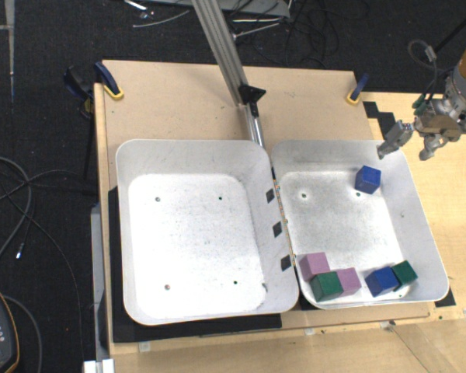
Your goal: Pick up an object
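Blue cube waits below-left of the gripper

In the right bin (419,231), the blue cube (367,179) sits in its upper part; the gripper (410,142), fingers apart and empty, hovers at the frame's right edge, up-right of it.

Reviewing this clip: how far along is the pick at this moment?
Nothing is picked yet. The gripper hangs open at the right bin's upper right rim, nothing between its fingers. The lone blue cube sits nearest; the others cluster along the near wall. Descent, grasp and lift all remain.
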`<state>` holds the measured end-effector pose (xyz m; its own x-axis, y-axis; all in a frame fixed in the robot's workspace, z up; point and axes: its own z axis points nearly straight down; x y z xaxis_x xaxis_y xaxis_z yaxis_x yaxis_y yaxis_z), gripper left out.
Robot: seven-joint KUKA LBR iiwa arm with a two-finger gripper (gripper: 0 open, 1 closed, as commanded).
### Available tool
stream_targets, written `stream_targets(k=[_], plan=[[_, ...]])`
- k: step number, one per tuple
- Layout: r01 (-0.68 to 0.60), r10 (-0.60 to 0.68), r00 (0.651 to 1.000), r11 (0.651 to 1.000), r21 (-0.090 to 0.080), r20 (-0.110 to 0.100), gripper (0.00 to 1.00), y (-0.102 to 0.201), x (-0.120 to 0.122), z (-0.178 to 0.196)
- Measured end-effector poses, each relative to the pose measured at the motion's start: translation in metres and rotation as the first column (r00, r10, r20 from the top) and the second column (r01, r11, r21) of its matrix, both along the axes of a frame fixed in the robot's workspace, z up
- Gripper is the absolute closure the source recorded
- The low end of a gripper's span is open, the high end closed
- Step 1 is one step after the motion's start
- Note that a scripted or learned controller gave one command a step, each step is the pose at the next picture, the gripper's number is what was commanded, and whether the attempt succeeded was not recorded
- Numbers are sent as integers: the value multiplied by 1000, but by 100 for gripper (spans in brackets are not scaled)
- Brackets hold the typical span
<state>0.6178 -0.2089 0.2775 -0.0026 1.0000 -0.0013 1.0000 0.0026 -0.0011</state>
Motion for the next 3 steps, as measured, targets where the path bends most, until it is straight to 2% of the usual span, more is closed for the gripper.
stream_targets(k=[1,2,3], plan=[[1,-1,1000,1000,3,-7,0,-13,18,-173],[-3,3,1000,1000,-2,6,0,15,61,-180],[-2,2,1000,1000,-2,8,100,14,61,-170]])
